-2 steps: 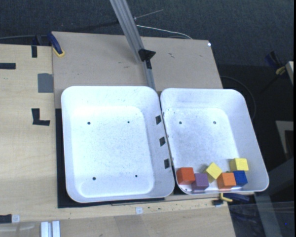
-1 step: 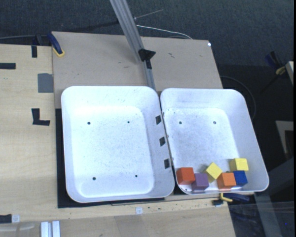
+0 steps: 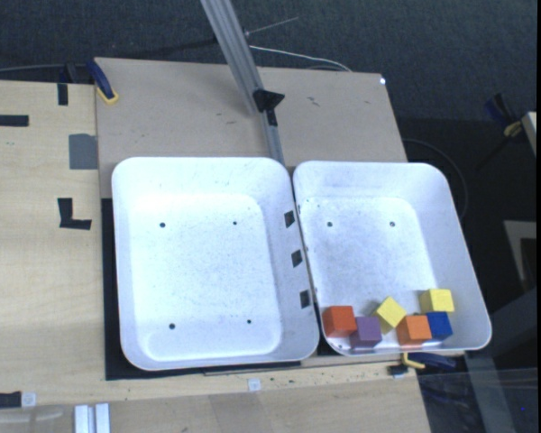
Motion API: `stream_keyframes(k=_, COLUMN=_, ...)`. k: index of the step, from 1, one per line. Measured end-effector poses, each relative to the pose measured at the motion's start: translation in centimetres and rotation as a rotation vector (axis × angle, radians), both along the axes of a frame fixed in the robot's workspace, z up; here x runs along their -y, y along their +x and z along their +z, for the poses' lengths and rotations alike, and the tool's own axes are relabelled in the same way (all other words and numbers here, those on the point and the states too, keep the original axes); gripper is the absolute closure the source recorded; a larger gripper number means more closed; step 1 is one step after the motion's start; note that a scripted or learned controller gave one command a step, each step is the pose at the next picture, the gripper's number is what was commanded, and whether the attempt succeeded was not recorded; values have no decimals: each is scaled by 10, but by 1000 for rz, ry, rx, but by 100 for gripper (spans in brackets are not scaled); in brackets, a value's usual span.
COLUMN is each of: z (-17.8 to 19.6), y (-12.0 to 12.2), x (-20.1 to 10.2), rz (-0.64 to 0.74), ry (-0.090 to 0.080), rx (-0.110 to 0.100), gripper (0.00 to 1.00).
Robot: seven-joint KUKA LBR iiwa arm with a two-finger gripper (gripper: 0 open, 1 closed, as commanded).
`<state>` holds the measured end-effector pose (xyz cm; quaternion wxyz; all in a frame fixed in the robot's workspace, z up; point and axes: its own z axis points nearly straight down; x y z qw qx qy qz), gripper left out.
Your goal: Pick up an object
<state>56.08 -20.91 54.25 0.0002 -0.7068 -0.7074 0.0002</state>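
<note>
Whether the jaws are open or closed cannot be told from this view, and nothing is seen held between them. Since the arm reaches in from the view's right, the right bin [image 3: 370, 174] is the nearer of the two, and everything worth picking lies in it.

Six small cubes crowd along the wall of that bin nearest the camera. From the view's right to left:
- a blue cube [image 3: 439, 325], with a yellow cube [image 3: 437, 299] just behind it
- an orange cube [image 3: 414, 328] touching the blue one
- a second yellow cube [image 3: 390, 312], turned corner-on
- a purple cube [image 3: 369, 330]
- a red-orange cube [image 3: 340, 319] close to the wall shared with the left bin [image 3: 198, 162]

The cubes have no long axis, so the approach likely turns on spacing rather than orientation. The blue and orange cubes are pressed together and close to the rim, which would probably crowd a grasp. The yellow cube behind them, with bare floor on its far side, looks the freest target.

Further out, a metal pole [image 3: 230, 34] slants across the surface [image 3: 36, 269] toward the gap between the bins, well apart from the cubes. A blue clamp [image 3: 104, 81] sits at the far left corner.
</note>
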Motion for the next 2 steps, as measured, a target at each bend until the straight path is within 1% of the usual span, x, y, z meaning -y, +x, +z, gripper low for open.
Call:
stream_keyframes(k=1, z=-113, y=28, x=0, rz=0, ry=1, rx=-8, gripper=100)
stream_keyframes(k=2, z=-9, y=13, x=-53, rz=5, ry=-2, rx=10, gripper=100)
